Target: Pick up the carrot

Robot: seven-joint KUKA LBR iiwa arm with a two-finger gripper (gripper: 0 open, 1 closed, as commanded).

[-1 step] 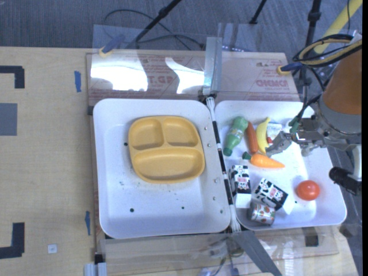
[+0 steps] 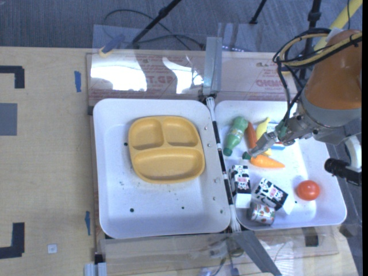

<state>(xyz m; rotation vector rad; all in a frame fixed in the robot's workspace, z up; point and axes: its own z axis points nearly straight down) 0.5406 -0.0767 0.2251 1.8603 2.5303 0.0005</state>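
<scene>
Two white bins sit side by side on the bench, and going from left to right the scene starts with the left bin, which holds a yellow divided plate and nothing the task needs. The right bin carries the clutter: a green bottle near its far left corner, two black-and-white cartons and toward the near side, a small patterned cup at the near edge, and a red tomato further right. The carrot lies flat in the middle of this bin, orange, tapering to a point on its right, its stubby end toward the left. The gripper reaches in from the right and hangs just above and touching or nearly touching the carrot's left end; whether its fingers are apart or together cannot be told from this angle. As a judgement, the approach looks done, while the grasp and the lift are not yet done, since the carrot rests on the bin floor.
</scene>
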